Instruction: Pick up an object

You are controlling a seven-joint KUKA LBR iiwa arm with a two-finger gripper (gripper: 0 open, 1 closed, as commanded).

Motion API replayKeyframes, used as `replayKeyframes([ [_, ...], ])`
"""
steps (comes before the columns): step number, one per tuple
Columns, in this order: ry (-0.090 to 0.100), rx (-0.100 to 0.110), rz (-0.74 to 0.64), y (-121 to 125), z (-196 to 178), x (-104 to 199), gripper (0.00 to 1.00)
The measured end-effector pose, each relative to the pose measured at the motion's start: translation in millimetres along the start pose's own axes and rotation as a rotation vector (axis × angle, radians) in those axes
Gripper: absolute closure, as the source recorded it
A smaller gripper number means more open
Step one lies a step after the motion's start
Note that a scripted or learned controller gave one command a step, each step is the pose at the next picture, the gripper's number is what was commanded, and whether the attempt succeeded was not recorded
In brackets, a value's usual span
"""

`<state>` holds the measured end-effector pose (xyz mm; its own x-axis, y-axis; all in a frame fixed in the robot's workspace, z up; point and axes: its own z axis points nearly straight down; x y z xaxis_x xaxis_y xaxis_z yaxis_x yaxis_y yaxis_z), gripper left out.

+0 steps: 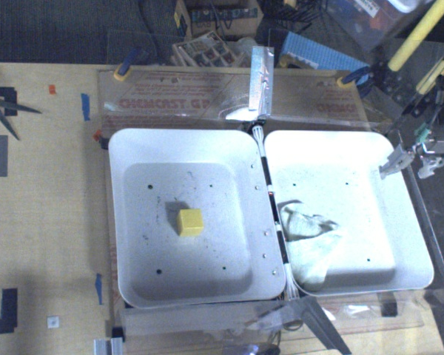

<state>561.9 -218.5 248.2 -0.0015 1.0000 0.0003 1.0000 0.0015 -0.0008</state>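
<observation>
A small yellow cube [190,222] lies near the middle of the left bin [133,154]. A crumpled clear and white piece [308,228] rests in the right bin [355,154], close to the divider between the two bins. My gripper [409,166] hangs over the right bin's far right rim, well away from both objects. Its two grey fingers stand apart, with nothing between them.
The two white bins sit side by side and meet at a raised rim [270,205]. Cardboard and clamps [185,98] line the back edge. A yellow pole [422,28] slants across the top right. To the left lies bare wooden bench [37,220].
</observation>
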Motion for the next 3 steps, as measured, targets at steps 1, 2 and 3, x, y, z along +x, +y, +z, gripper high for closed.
replayKeyframes([
  [1, -0.001, -0.002, 0.167, -61.4, 157.9, 21.7, 0.0],
  [2, 0.0, -0.013, 0.394, -26.8, 159.6, 113.8, 0.0],
  [3, 0.0, -0.017, 0.396, -25.7, 148.8, 113.1, 1.0],
])
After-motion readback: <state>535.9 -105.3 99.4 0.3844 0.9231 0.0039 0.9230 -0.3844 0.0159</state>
